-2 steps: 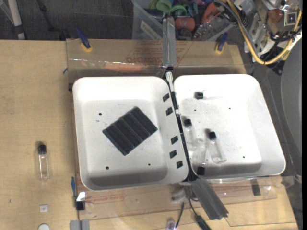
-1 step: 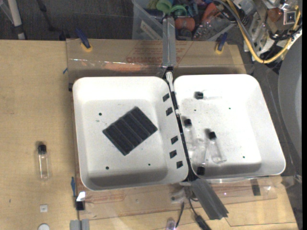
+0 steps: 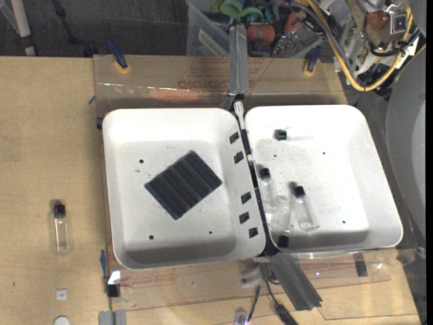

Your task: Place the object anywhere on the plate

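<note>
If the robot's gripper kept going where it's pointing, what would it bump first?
Its direction is too blurred to tell: the arm is a grey blur at the right edge. Moving left from there, it would probably meet the right bin first, then the small bottles.

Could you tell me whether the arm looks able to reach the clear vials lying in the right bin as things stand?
Probably yes: the clear vials lie uncovered in the right bin, on the side the arm enters from, with nothing above them.

One camera looks down at a slant from above the bench (image 3: pixel 40 114), taking in both bins (image 3: pixel 122 141) whole.
</note>
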Controlling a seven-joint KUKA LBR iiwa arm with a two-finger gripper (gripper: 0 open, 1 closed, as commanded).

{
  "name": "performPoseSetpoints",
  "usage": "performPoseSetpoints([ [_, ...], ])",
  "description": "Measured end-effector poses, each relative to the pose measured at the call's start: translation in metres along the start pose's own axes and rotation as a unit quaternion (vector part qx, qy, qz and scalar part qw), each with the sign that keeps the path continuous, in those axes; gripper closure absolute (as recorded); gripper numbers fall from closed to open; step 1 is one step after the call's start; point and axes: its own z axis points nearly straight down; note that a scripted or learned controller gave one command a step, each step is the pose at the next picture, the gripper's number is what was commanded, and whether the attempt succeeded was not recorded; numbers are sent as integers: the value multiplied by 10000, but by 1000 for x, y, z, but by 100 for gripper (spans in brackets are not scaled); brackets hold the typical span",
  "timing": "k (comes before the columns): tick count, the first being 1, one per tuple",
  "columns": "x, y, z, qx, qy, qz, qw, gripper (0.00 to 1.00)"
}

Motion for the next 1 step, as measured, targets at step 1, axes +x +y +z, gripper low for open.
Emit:
performPoseSetpoints([
  [1,14,-65,0,9,-1,-414,9991,100],
])
